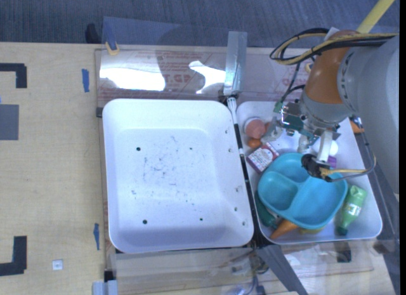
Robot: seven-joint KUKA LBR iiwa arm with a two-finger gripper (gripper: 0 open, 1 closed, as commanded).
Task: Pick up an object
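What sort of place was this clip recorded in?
Probably a robotics lab bench for picking trials: a grey arm reaches over the right bin, cluttered with a blue dish and green bottle, beside the left bin; blue tape marks the benchtop.

Shallow white plastic bin (174,173), well apart from the hand (312,140): smooth, semi-matt, floor scuffed with fine dark marks.
Second white plastic bin (371,217), under the hand: same smooth plastic, slight sheen at the rim.
Turquoise divided plastic dish (298,189), just beside the hand on the near side: glossy, smooth.
Green plastic bottle (351,208), near the hand, beside the dish: shiny.
Pale wooden worktop (51,160): matt, faint grain.
Clear plastic sheet (158,72), far from the hand: glossy, strong glare.
Grey metal bar (235,65): dull, brushed look.
Grey arm casing (374,84) above the hand: smooth, satin.
Orange band (323,78): glossy.
Dark blue carpet floor (190,2): rough, woven.
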